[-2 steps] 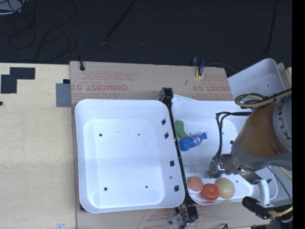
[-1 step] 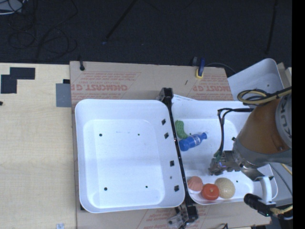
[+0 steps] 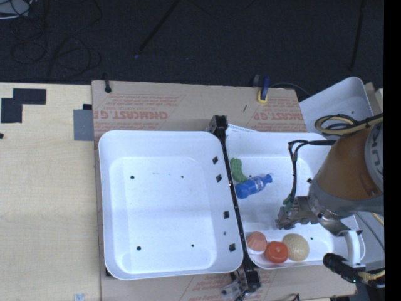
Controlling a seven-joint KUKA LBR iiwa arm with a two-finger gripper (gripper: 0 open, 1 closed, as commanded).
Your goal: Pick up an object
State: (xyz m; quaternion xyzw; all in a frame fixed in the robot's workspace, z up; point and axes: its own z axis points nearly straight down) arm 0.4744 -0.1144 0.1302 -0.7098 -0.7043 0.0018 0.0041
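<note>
Two shallow white plastic bins sit side by side on a cardboard sheet [image 3: 188, 108] laid over the pale wood worktop [image 3: 44, 193]. The left bin [image 3: 113, 168] has a smooth floor dotted with a few small dark holes. A black divider strip [image 3: 229, 193] runs between the two bins.

The right bin [image 3: 263, 143] holds the objects. Against its left wall, near the divider, lies a crumpled green item [image 3: 237, 168], and touching it is a small blue plastic bottle [image 3: 252, 186] on its side, cap pointing to the upper right. At the bin's near edge three rounded things lie in a row, touching: a pale pink ball [image 3: 255, 241], a glossy red tomato-like ball [image 3: 276, 252], and a beige, rough-skinned round one [image 3: 296, 246].

The end effector [image 3: 289, 218] is low inside the right bin, just above the beige round object and well apart from the bottle. It is dark and blurred against the bin floor; I cannot tell how it is set, and nothing is visibly held. The arm's orange band [image 3: 348, 168] hangs over the bin's right side.
</note>
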